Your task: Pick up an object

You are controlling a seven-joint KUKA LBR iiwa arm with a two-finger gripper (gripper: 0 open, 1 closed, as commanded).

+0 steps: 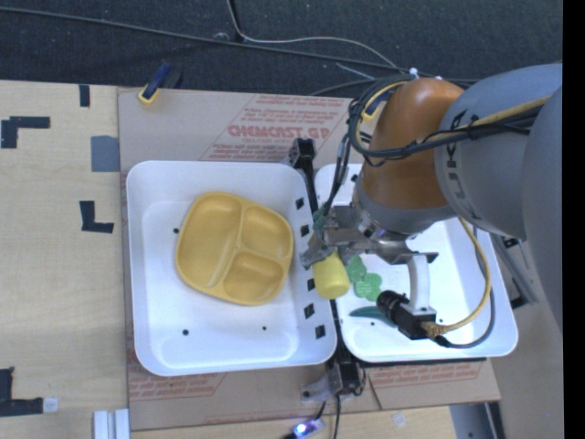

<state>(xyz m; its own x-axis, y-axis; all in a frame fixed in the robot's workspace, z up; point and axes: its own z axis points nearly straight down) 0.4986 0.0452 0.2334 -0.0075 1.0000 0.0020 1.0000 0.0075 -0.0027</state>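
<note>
We read red print, seemingly "CHEMCAST GP", on the brown cardboard sheet (pixel 265 122) just behind the left bin (pixel 146 245); the smaller red lines stay illegible.

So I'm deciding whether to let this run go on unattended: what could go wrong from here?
1. The end effector sits over the dividing rims between the bins; the yellow object there could catch on a rim.
2. The green object lies against the yellow one and may get dragged along.
3. The yellow cable loops low over the right bin and might snag.

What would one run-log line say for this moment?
tool: over bins' divider | yellow object: under tool, hold unclear | green object: right bin | yellow tray: left bin
</note>
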